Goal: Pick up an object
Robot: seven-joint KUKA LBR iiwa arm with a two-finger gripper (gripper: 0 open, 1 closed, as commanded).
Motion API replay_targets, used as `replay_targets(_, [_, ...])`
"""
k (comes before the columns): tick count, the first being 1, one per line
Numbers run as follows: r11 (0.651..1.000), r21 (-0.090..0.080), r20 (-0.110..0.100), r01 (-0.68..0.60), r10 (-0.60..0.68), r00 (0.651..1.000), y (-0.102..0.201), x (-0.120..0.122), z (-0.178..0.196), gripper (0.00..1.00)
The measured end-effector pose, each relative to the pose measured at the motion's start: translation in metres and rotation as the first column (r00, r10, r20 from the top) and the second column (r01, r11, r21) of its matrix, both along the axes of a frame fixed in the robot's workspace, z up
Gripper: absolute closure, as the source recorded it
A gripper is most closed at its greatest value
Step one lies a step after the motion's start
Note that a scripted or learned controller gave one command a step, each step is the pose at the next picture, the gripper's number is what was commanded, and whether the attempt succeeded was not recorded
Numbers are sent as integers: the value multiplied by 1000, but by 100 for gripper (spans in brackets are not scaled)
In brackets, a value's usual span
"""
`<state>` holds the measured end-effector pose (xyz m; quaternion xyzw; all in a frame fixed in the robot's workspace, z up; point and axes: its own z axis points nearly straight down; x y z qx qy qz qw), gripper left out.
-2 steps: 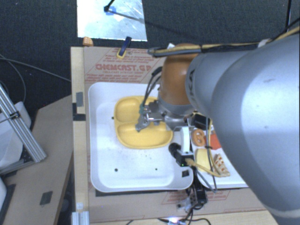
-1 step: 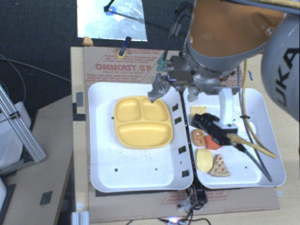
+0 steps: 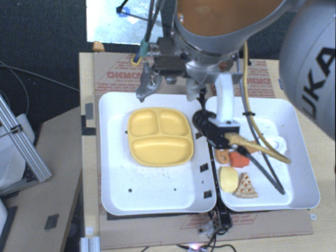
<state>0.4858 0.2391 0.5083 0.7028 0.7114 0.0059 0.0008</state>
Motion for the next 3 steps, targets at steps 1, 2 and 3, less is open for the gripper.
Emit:
replay_targets(1, [1000,-10,-14,13,-13,1000,-22,0,-80,0])
replay_targets(2, [1000,-6,-5,5,-5,1000,-21,1,-64,100])
replay_targets(3, [1000,-7,-8,15,-15,1000,-62,1,-78,100])
